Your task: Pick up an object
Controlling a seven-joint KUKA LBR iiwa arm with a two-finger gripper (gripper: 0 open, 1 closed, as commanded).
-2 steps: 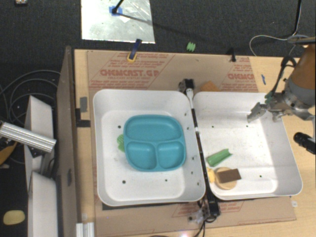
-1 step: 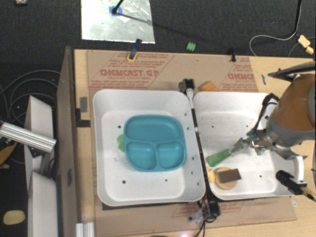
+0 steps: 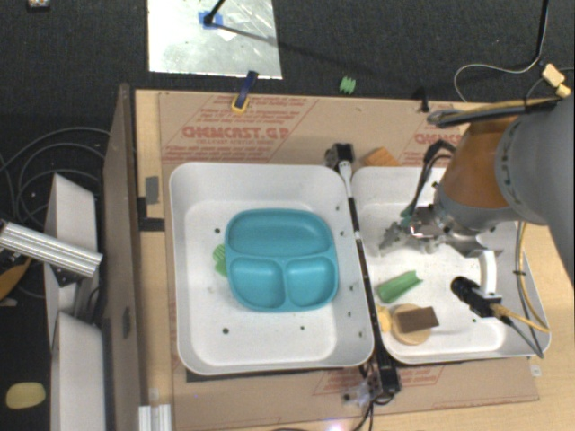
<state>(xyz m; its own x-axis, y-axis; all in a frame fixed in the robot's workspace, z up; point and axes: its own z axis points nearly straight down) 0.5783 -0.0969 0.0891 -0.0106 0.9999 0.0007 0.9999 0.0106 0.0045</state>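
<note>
In the left bin (image 3: pixel 193 330) a blue divided plate (image 3: pixel 280 259) sits untouched, a green piece (image 3: pixel 219 259) tucked at its left edge; in the right bin (image 3: pixel 382 187) the gripper (image 3: pixel 402 233) hangs low with nothing visibly in it, and whether it's spread I cannot tell; the green block (image 3: pixel 398 285) and brown block (image 3: pixel 414 319) lie just below it, so the pick looks undone.

One fixed camera looks down at a slant on both white bins (image 3: pixel 269 182) from above.

Two white bins (image 3: pixel 269 182); one blue divided plate (image 3: pixel 280 259); one green block (image 3: pixel 398 285); one brown brush (image 3: pixel 414 321)
</note>
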